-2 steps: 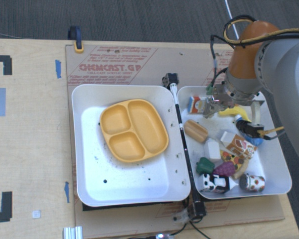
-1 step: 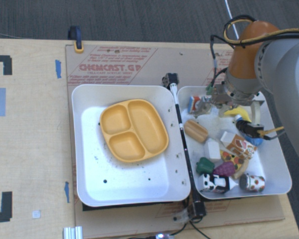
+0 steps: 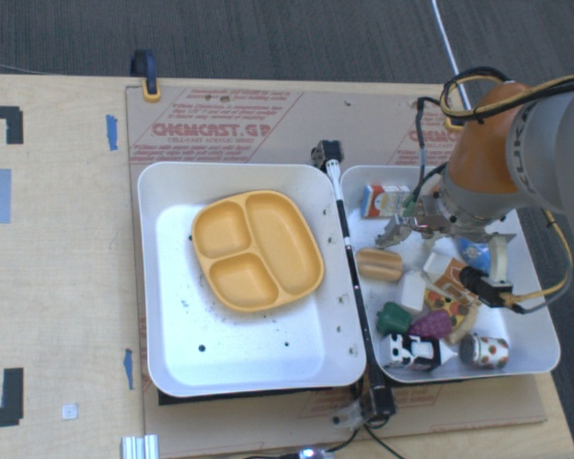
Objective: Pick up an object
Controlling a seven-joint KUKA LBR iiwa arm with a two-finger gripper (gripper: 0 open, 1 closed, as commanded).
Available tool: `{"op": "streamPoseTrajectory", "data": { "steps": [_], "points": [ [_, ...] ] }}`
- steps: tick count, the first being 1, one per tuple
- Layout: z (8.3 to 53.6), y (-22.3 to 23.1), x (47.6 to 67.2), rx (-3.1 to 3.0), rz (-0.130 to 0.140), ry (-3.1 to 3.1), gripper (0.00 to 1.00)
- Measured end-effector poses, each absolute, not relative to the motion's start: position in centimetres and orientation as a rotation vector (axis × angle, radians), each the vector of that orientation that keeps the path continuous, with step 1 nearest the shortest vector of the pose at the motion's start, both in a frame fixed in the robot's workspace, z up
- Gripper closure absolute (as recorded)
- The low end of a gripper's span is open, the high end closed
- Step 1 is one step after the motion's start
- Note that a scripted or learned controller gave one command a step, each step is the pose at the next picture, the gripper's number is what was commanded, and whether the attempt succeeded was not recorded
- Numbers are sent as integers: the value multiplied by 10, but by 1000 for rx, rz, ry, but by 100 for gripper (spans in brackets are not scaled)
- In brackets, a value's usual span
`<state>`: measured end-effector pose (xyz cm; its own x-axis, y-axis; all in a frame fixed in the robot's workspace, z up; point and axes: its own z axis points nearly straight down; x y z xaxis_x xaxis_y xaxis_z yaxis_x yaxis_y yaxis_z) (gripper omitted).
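Arm's tool (image 3: 402, 229) is hanging low in the right bin (image 3: 540, 357) beside the hot dog (image 3: 380, 265); grip state: cannot tell. Yellow plate (image 3: 256, 250) is lying in the left bin (image 3: 163, 352).

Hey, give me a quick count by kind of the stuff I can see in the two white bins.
Divided yellow plate: 1
Hot dog bun: 1
Small carton: 1
Pizza slice: 1
Green toy piece: 1
Purple grapes: 1
Black-and-white cow: 1
Small speckled cup: 1
Total visible: 8
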<state>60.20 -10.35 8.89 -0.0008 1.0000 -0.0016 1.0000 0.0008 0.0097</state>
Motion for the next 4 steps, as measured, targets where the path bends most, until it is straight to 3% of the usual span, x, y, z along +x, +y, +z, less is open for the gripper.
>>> {"op": "streamPoseTrajectory", "data": {
  "steps": [1,2,3,4],
  "points": [
    [89,-118,541,2215,9,2213,0],
    [89,-172,483,2212,9,2211,0],
    [89,-203,515,2216,8,2216,0],
    [146,-224,548,2220,1,2220,0]
  ]
}}
